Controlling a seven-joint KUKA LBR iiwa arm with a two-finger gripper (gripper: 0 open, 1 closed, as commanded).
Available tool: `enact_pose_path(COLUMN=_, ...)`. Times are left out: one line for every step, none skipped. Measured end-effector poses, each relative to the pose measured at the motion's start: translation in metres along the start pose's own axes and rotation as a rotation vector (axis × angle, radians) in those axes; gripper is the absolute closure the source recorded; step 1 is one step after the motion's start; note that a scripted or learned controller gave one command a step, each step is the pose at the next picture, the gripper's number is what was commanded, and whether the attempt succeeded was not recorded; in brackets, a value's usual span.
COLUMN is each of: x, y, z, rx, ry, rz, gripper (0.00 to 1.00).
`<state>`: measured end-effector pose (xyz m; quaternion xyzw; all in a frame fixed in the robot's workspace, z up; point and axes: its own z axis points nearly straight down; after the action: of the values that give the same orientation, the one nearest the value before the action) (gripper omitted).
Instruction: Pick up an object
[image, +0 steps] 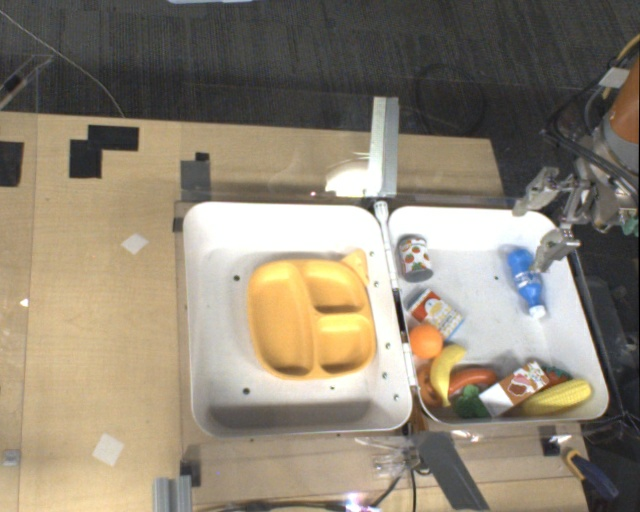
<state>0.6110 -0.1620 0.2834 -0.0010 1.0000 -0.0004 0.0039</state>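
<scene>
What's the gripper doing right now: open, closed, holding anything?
Gripper: at the right bin's upper right corner, just above the blue bottle; nothing visibly held, and open or closed cannot be told.

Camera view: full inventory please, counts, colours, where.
bins: 2, white, side by side on the bench
tray: 1, yellow, sectioned, in the left bin
can: 1, red and white, right bin, top left
bottle: 1, blue, right bin, upper right
carton: 1, red and white, right bin, left side
orange: 1, orange, below the carton
banana: 1, yellow, bottom left of right bin
corn: 1, yellow, bottom right corner
box: 1, red and white, beside the corn
bench: 1, light wood
hand: 1, grey, at the right bin's upper right, just above the bottle
</scene>
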Motion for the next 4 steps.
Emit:
enact_pose_path(x=0.007, y=-0.012, z=0.117, rx=0.0, ry=0.006, rz=0.354, gripper=0.0)
enact_pose_path(x=-0.001, y=-0.018, z=0.175, rx=0.002, ry=0.005, rz=0.886, gripper=0.0)
enact_pose_path(x=-0.038, y=-0.043, z=0.165, rx=0.001, ry=-0.002, rz=0.964, gripper=0.0)
enact_pose_path(x=0.062, y=-0.036, z=0.194, rx=0.0, ry=-0.004, rz=0.933, gripper=0.0)
